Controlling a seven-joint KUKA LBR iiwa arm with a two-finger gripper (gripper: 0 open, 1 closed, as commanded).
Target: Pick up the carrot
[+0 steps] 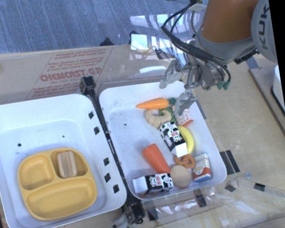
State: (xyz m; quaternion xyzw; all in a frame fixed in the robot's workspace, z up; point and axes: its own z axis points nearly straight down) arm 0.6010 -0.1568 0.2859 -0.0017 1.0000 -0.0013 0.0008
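The carrot [153,104], orange with a green top, lies on its side near the far wall of the right bin [121,114]. My gripper [174,89] hangs just to the right of the carrot's green end, above the bin's far right corner. Its two grey fingers [166,77] stand apart, open, with nothing between them. The carrot rests on the bin floor, apart from the fingers.
Close by the carrot lie a beige pastry [156,118], a cow-print carton [171,135], a banana [187,138] and a small red-white carton [184,116]. Nearer the front are an orange cone [155,158], a pretzel [185,161], an egg [180,176] and a can [201,167]. The left bin [5,127] holds a yellow divided plate [35,179].
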